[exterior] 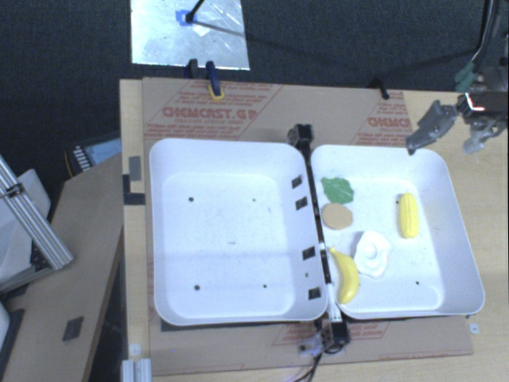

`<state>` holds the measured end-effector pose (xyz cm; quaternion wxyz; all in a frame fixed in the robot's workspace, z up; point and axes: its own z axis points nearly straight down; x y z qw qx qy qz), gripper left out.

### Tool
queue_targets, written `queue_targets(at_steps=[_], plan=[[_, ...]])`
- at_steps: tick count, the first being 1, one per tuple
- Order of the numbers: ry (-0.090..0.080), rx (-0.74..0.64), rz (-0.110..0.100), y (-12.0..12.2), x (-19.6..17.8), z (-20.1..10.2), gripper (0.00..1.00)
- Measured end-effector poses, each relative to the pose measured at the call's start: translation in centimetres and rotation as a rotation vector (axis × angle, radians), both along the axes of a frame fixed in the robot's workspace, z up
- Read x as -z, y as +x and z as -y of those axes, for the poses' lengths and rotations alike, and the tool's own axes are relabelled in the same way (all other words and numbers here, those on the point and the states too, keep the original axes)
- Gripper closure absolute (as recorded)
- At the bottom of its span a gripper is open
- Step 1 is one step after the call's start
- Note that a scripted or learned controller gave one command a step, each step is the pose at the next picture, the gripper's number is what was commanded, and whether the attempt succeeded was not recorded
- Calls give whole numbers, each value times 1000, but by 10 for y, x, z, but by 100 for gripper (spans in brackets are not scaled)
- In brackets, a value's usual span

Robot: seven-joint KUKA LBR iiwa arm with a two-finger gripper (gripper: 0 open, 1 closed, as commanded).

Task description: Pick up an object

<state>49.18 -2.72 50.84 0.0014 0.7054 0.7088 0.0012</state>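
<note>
From the overhead camera I have both bins in front of me: the left bin (pixel 227 237) holds nothing I can pick, while the right bin (pixel 453 237) carries all the candidates. In it I count a green leafy piece (pixel 338 189) near the divider, a tan round disc (pixel 337 216) just below it, a fried egg (pixel 371 253) toward the middle, a banana (pixel 345 274) lying just beside the egg on its divider side, and a corn cob (pixel 408 215) standing apart toward the bin's right side. Any of these would serve as the object to lift. My gripper (pixel 457 130) sits at the upper right of the view, above the far corner of the right bin and well apart from every item; a grey finger (pixel 429 126) points out to the left, but the tool is partly cut off at the frame edge, so I cannot tell how wide the jaws stand. Nothing shows between them, and I see no item off the bin floor. I judge the task barely begun: no approach over a chosen item, no descent, no grasp. What remains is choosing a target, moving above it, lowering, closing and lifting; the corn, isolated, looks the cleanest option to me.
</note>
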Motion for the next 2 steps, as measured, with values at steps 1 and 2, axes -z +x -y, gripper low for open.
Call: queue_targets(at_steps=[1, 2], plan=[[0, 0, 0, 0, 0, 0, 0], [0, 0, 0, 0, 0, 0, 0]])
